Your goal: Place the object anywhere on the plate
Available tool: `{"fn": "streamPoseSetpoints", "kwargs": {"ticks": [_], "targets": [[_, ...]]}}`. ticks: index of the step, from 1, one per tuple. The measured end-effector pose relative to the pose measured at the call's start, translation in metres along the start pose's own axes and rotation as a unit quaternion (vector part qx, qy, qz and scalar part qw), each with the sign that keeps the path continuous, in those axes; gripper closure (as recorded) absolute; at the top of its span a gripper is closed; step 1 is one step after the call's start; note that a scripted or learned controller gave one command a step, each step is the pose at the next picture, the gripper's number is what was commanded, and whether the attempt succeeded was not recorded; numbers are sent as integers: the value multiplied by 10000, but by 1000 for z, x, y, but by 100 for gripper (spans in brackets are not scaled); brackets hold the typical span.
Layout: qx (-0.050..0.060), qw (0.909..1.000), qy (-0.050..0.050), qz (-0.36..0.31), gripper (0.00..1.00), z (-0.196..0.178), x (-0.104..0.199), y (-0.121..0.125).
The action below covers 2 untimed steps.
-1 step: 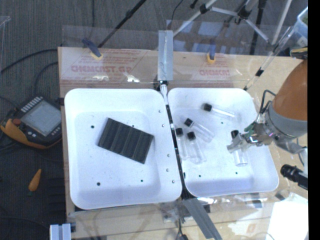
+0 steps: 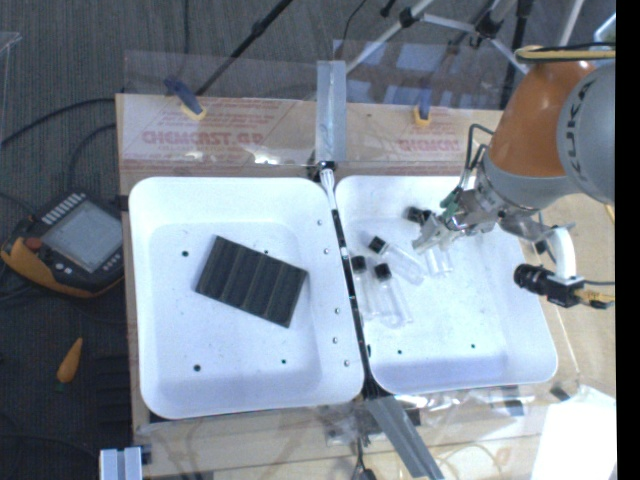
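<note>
A dark ridged rectangular plate [image 2: 250, 280] lies tilted in the left bin [image 2: 160, 368]. Several small clear vials with black caps are scattered in the right bin [image 2: 480, 358]: one [image 2: 403, 262] near the middle, another [image 2: 388, 298] nearer the divider, and a black cap [image 2: 415, 214] at the back. My gripper [image 2: 436, 245] hangs over the back middle of the right bin, just right of the vials. Its pale fingers [image 2: 427, 235] stand apart, open, with nothing seen between them.
The arm's orange band [image 2: 540, 108] and grey wrist reach in from the upper right. A black cable fitting [image 2: 535, 278] sticks out over the right bin's right side. A metal divider [image 2: 345, 268] separates the bins. A teach pendant [image 2: 75, 243] lies left of the bench.
</note>
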<state>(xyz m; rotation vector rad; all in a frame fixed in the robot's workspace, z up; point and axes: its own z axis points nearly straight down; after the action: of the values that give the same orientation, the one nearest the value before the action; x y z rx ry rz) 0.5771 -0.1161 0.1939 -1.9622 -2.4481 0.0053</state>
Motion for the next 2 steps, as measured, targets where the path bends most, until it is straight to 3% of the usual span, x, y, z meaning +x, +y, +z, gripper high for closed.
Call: {"fn": "streamPoseSetpoints", "kwargs": {"ticks": [1,2], "targets": [[-12,9930,-11,-1180,100,-2,54,74],[-15,9850,-18,-1723,100,-41,118,108]]}}
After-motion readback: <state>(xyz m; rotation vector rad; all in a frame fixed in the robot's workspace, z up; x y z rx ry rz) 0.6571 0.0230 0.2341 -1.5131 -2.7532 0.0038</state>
